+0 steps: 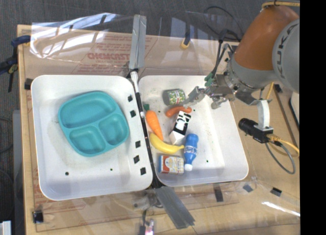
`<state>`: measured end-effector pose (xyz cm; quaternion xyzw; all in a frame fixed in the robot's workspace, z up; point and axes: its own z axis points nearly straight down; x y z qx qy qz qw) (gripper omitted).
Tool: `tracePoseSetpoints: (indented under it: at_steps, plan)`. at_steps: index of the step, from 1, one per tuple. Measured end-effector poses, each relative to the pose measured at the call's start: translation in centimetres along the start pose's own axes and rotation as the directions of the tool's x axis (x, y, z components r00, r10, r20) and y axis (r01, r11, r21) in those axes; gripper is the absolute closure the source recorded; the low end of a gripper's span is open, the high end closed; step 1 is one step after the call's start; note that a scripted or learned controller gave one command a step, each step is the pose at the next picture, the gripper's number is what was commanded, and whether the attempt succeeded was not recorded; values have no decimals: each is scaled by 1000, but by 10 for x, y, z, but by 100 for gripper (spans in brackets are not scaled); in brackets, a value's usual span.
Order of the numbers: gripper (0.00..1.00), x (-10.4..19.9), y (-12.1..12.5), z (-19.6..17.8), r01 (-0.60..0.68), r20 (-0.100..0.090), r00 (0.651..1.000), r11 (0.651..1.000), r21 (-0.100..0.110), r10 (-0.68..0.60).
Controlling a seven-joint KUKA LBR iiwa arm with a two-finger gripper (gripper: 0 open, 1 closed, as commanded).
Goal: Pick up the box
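A small red and white box lies flat near the front edge of the right bin, beside the cap end of a blue bottle. A black and white carton rests tilted in the middle of that bin. My gripper hovers over the bin's back right part, well behind and to the right of the box. Its fingers are spread open with nothing between them.
The right bin also holds a green can, an orange carrot, a red-orange piece and a banana. A teal divided plate sits in the left bin. Cables trail at the right.
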<state>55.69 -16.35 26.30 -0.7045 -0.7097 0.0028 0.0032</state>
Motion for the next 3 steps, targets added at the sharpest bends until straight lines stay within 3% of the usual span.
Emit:
tracePoseSetpoints:
  at_steps: [1, 2, 3]
  plan:
    - [0, -8, 24, 160, -172, -1, 985, 985, -7, 172]
    - [100, -7, 25, 150, -168, -2, 986, 986, -6, 168]
    - [100, 48, 45, 55, -161, -2, 987, 987, -8, 161]
